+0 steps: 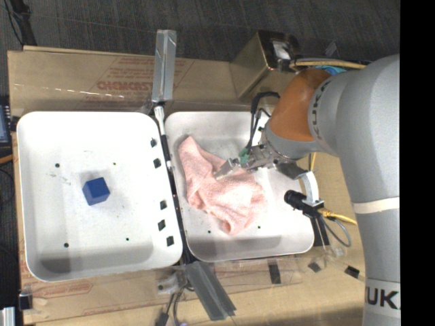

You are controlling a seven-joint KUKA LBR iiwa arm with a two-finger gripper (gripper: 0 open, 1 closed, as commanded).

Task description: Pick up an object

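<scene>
Fingers of the gripper (228, 168) touch the pink cloth (221, 185); whether they pinch it, I cannot tell. The cloth lies crumpled beside the bins' shared divider (168, 195). Soft, light, floppy: best pinched at a raised fold.

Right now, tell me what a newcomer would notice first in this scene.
The big grey arm with its orange band, reaching in from the right, with its gripper down on the crumpled pink cloth in the right bin. Next, the small blue cube lying alone in the left bin.
</scene>
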